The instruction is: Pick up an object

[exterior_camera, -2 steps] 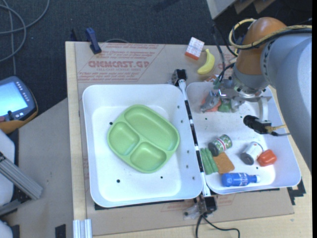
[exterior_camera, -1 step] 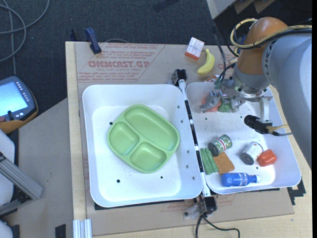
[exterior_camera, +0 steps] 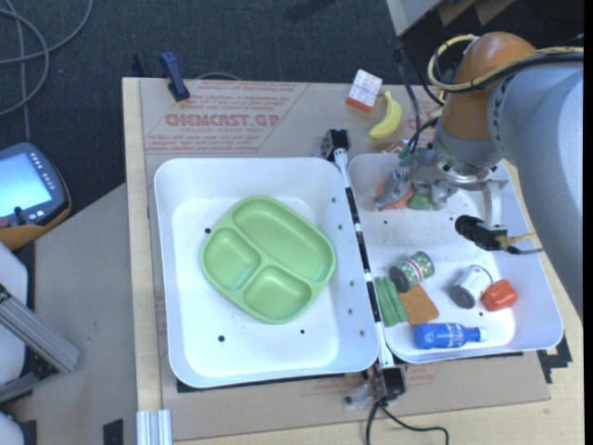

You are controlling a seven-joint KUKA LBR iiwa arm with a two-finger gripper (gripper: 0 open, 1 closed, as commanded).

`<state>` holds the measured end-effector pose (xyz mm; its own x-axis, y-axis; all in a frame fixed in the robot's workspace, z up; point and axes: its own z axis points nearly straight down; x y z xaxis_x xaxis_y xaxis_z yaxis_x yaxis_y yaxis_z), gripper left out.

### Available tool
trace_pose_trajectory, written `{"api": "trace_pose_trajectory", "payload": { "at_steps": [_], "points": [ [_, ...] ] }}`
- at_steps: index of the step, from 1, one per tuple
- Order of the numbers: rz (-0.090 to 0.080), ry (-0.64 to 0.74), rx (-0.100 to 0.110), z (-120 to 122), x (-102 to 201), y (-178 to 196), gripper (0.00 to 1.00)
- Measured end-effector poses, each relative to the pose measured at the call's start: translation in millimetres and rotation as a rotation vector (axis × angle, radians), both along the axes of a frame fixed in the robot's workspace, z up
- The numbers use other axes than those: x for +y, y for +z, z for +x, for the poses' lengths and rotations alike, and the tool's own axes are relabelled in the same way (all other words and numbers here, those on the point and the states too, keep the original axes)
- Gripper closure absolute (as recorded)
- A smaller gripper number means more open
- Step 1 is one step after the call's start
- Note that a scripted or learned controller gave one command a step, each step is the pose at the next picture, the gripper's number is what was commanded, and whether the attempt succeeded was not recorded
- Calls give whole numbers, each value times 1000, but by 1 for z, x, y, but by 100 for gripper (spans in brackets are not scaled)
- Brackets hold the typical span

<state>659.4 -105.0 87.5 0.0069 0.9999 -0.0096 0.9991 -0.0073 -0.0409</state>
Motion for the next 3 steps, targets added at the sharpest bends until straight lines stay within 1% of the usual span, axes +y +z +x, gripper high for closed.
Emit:
{"api": "trace_pose_trajectory", "payload": {
  "at_steps": [1,2,3],
  "points": [
    [3,0,0,0,-1,0,0],
    [9,3,1,0,-3,0,0],
    [1,1,0,0,0,0,0]
  ]
}}
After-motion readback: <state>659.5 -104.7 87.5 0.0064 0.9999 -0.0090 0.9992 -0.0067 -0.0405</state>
